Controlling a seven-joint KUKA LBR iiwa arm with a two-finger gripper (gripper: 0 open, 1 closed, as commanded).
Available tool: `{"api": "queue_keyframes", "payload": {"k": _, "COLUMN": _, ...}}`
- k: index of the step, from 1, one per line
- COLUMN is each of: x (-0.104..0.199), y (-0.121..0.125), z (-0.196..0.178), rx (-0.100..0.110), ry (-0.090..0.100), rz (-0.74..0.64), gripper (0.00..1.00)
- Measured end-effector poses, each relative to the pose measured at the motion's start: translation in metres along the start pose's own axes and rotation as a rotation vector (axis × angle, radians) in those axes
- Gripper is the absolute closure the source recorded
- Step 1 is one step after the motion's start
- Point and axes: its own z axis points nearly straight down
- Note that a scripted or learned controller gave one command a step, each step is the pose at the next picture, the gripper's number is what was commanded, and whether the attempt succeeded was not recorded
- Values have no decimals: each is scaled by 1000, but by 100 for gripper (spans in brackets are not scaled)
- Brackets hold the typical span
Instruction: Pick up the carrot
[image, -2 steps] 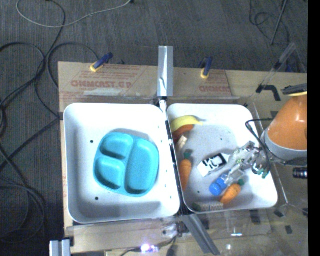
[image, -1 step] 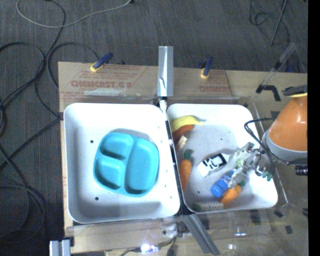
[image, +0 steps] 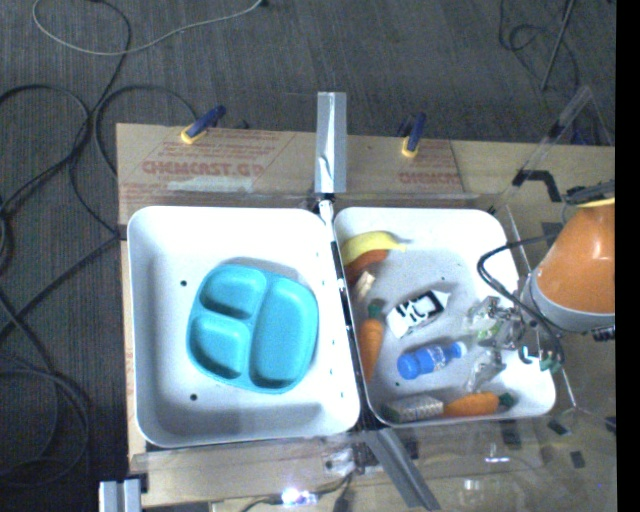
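Note:
Two carrots lie in the right bin (image: 440, 222). One carrot (image: 371, 347) rests along the bin's left wall, its green top pointing to the back. The other carrot (image: 472, 404) lies flat along the front wall, with its green end to the right. My gripper (image: 485, 346) hangs over the right part of this bin, just right of a blue bottle (image: 430, 360) and a little behind the front carrot. Its fingers (image: 488, 318) stand apart, open, and I see only the bin floor between them.
The right bin also holds a yellow banana (image: 370, 242), an orange-red item (image: 364, 263), a white-and-black object (image: 418, 308) and a grey ridged piece (image: 415, 408). A blue divided plate (image: 255, 325) sits in the left bin (image: 150, 300).

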Motion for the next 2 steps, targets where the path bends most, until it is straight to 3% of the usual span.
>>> {"api": "queue_keyframes", "payload": {"k": 1, "x": 1, "y": 0, "z": 3, "rx": -1, "ry": 2, "rz": 13, "gripper": 0}}
{"api": "queue_keyframes", "payload": {"k": 2, "x": 4, "y": 0, "z": -4, "rx": -1, "ry": 17, "rz": 12, "gripper": 100}}
